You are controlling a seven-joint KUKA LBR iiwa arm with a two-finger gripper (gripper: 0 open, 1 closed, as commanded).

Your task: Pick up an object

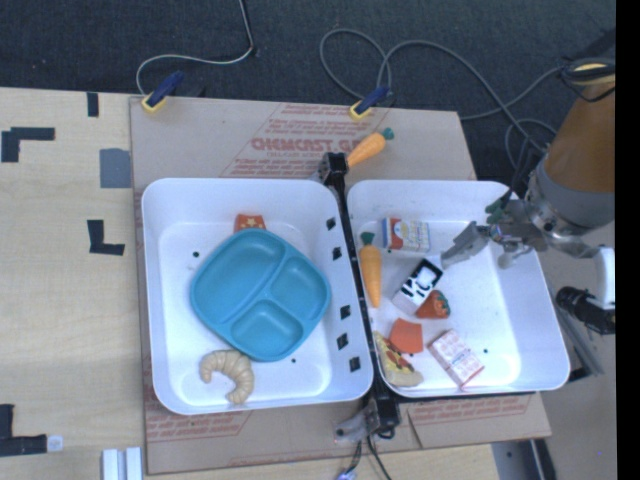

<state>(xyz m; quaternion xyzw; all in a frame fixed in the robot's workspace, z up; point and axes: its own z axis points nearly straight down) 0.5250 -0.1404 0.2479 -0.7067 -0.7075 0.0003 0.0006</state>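
The black-and-white carton (418,283) lies mid right bin (520,298), touching a strawberry (434,306). Light, stiff, probably; I'd grip its long sides. My pincer (478,240) hangs open, empty, just above-right.

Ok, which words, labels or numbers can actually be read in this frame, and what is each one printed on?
"CHEMCAST": red print on the brown board under the bins; the characters after it are unclear.
Milk carton: print too small to read.
Black-and-white pack: markings blurred.
Pink-and-white box: print unreadable.
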